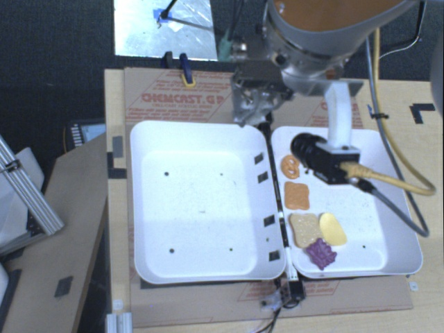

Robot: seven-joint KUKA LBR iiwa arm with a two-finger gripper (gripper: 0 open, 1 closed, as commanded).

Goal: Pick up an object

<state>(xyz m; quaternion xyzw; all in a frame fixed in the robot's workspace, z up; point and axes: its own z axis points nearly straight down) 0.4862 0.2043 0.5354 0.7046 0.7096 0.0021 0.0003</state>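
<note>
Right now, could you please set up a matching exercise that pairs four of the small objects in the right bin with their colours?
Objects:
1. pretzel-shaped piece
2. flat square piece
3. rounded piece
4. knobbly cluster

Colours:
A. purple
B. yellow
C. orange-brown, with holes
D. plain orange

All four lie along the left side of the right bin, beside the divider.

Pairs: 1-C, 2-D, 3-B, 4-A
</note>
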